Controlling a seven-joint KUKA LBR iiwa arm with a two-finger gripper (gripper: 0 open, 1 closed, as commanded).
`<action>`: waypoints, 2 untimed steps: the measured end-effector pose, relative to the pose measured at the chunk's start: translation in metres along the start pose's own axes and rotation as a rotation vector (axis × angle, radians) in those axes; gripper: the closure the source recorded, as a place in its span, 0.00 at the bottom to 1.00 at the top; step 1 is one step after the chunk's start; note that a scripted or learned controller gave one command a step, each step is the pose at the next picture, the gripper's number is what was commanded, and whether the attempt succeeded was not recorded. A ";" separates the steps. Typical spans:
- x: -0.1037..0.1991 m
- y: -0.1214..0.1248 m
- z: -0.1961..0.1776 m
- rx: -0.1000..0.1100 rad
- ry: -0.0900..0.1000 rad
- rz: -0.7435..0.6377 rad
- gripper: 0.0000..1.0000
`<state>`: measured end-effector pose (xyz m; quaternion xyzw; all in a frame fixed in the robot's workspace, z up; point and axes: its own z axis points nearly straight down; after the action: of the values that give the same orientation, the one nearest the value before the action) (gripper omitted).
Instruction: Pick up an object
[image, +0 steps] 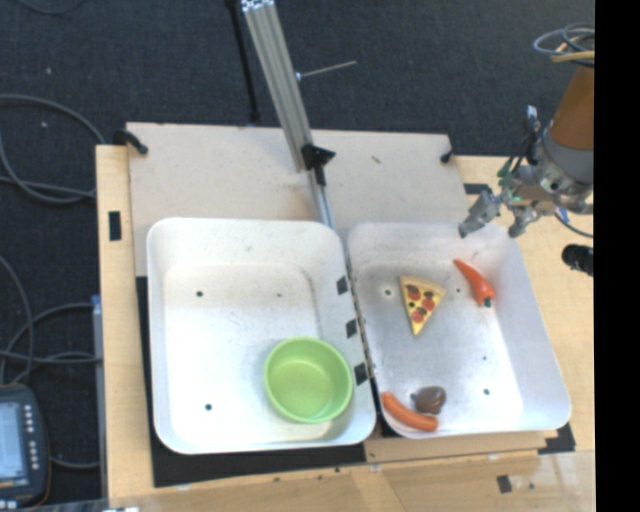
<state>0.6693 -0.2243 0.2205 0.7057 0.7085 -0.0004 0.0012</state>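
A wooden surface (420, 180) carries two shallow white bins side by side. The claw (497, 213) hangs over the far right corner of the right bin (520, 350), its two fingers spread apart with nothing between them. Nearest to it lies a small red-orange chili pepper (476, 281), close to the bin's far right side; just beside that, toward the bin's middle, sits a toy pizza slice (420, 304). Along the near edge rest an orange sausage (409, 412) and a small brown lump (430, 399), touching or nearly so. The left bin (200, 300) holds a green bowl (308, 378) near its near right corner. The pepper seems the likeliest target — to take it well, the claw should come down centred on it, fingers either side of its narrow width, and close only once low enough to catch it.
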 end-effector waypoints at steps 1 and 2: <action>-0.001 0.000 0.000 0.001 -0.002 -0.001 0.00; -0.001 0.003 0.042 0.003 -0.001 -0.002 0.00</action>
<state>0.6728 -0.2258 0.1782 0.7052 0.7090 -0.0019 0.0006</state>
